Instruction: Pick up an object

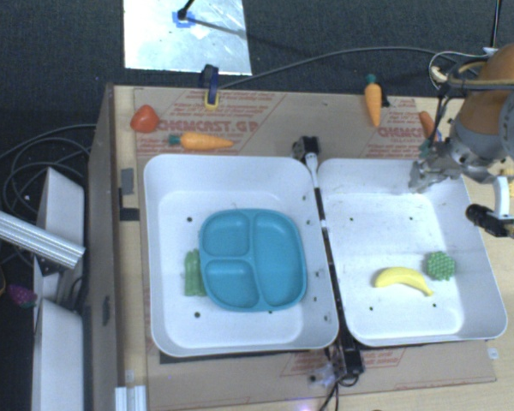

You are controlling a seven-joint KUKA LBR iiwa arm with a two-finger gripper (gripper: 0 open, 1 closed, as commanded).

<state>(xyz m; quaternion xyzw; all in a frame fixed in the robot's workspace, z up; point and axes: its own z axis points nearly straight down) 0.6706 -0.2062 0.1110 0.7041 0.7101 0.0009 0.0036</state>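
Observation:
A yellow banana [403,279] lies in the right bin [385,221], near its front right. Just beside it to the right sits a green knobbly ball [440,265]. My gripper [422,178] hangs over the far right corner of that bin, well behind both objects, with nothing visibly between its fingers. In the left bin [176,195] rests a blue divided plate [252,259], and a green block [193,274] lies against the plate's left edge.
On the cardboard behind the bins lie a red tomato [144,119], an orange carrot [204,142] and a second carrot [373,103]. A blue clamp [211,82] grips the back edge. A black ridge [321,221] separates the bins. Cables trail at left.

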